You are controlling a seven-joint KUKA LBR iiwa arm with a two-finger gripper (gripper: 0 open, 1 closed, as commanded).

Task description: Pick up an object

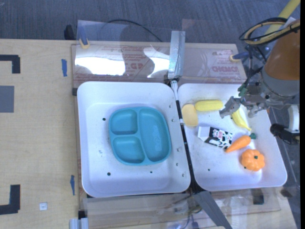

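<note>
Over the right bin (279,175), near its far right side, the gripper (240,106) hangs with its two grey fingers spread wide and nothing between them. Just under and beside it lies a small yellow banana (241,120), curved and partly hidden by the fingers. Left of the gripper sits a yellow corn cob (208,106), lying crosswise, and touching its left end is a pale yellow rounded piece (189,115). Nearer the middle of the bin lies a small black-and-white carton (218,137), tilted, with an orange carrot (238,143) with a green tip just right of it. An orange pumpkin (252,160) sits near the carrot. The left bin (90,175) holds a teal divided plate (140,135).
</note>
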